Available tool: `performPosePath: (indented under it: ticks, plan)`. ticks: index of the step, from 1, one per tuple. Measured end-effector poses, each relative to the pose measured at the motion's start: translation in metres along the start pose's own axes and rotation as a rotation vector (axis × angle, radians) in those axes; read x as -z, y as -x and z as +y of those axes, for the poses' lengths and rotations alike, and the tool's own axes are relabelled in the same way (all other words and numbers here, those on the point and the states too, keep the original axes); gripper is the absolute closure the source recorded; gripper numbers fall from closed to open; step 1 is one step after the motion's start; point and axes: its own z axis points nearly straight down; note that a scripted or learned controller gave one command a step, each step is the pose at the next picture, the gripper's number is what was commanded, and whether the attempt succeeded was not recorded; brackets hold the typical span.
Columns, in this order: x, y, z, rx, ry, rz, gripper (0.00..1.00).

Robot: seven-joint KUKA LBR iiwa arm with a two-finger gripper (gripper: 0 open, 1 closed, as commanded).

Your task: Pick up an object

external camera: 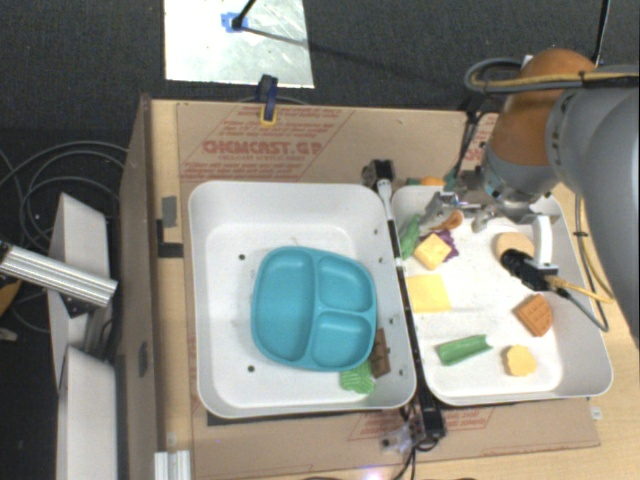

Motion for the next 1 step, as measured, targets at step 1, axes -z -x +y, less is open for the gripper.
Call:
performPosePath:
  ticks: [1]
  plan:
    - [-0.0582, 0.0129, 0.0312, -0.007, -0.004, -0.002, 0.0]
